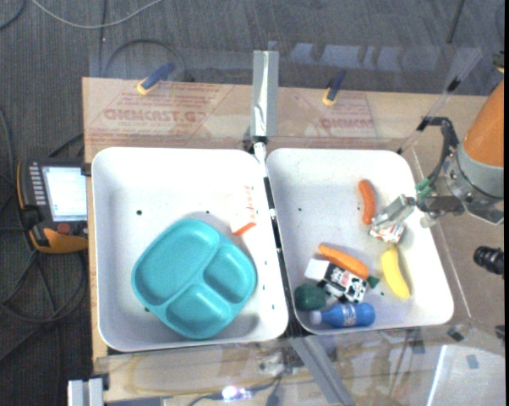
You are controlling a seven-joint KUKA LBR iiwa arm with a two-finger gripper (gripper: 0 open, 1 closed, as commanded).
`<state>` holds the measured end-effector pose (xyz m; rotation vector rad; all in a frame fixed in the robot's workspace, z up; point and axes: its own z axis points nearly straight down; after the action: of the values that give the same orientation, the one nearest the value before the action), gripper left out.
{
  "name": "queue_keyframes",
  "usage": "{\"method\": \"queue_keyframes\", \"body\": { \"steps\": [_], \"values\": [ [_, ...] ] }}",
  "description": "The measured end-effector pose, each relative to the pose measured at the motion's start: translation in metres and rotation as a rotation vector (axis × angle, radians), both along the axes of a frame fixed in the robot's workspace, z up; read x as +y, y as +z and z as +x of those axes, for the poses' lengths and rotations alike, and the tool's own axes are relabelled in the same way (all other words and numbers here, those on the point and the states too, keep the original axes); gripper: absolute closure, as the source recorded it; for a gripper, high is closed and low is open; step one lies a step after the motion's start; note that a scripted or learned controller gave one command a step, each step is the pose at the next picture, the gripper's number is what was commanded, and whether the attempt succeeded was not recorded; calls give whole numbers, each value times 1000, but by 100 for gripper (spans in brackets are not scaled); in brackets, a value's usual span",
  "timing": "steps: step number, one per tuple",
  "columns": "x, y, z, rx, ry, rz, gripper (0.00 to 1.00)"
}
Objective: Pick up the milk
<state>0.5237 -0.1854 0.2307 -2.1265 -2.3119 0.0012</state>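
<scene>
- My arm (483, 155) is reaching in over the right bin's (322, 180) right edge, orange band up top.
- My claw (394, 220) is hovering near that edge, about halfway down it; whether it is wide or narrow, I cannot tell.
- A crumpled silver wrapper (388, 227) is lying right at the claw; I cannot tell if I am gripping it.
- The milk carton (337, 279), white with black patches, is lying near the right bin's front edge, left of centre, well apart from my claw.
- A carrot (343, 259) is resting slantwise, touching the milk carton's top.
- A blue bottle (346, 315) is lying along the front edge just below the milk carton; a dark green lump (308, 296) is sitting by the front left corner.
- A banana (395, 274) is lying near the right edge, below the wrapper.
- A sausage (367, 201) is lying upright-wise towards the back, left of my claw.
- The left bin (123, 180) is carrying a teal divided plate (195, 277) towards its front and a small orange piece (243, 227) near its right edge.
</scene>
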Motion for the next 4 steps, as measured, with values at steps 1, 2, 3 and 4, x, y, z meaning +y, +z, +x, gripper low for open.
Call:
{"method": "queue_keyframes", "body": {
  "steps": [1, 2, 3, 4],
  "values": [
    [-39, -50, 30, 1, 58, -1, 0],
    [-39, -50, 30, 1, 58, -1, 0],
    [-38, -58, -12, 1, -141, 1, 0],
    [-38, -58, -12, 1, -141, 1, 0]
  ]
}}
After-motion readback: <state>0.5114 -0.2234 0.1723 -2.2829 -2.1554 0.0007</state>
